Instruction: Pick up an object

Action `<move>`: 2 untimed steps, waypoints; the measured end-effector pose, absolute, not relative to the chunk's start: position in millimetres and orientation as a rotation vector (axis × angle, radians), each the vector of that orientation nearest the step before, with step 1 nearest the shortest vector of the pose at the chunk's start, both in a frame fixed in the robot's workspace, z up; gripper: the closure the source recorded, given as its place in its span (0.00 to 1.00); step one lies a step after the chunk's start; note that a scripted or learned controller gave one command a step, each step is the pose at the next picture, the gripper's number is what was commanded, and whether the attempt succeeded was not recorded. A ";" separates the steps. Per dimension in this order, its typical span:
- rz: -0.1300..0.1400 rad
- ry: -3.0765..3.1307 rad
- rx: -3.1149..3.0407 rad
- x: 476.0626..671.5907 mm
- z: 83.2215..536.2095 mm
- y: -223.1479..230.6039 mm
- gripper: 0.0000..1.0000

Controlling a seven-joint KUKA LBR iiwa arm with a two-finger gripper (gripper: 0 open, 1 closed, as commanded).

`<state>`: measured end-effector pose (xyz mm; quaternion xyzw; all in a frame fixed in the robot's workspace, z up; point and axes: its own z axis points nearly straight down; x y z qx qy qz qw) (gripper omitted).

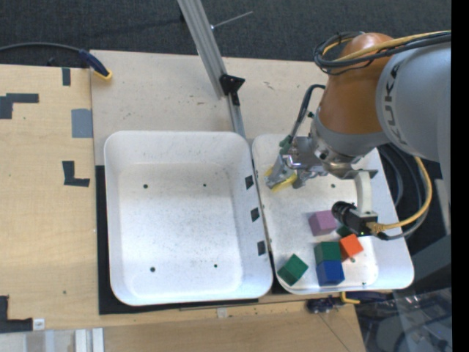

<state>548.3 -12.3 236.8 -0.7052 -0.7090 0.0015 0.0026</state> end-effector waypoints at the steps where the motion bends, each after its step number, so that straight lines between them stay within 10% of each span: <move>1: 0.002 -2.226 -2.211 534.0 240.6 32.0 1.00; 2: 0.003 -2.226 -2.210 514.7 245.4 80.5 1.00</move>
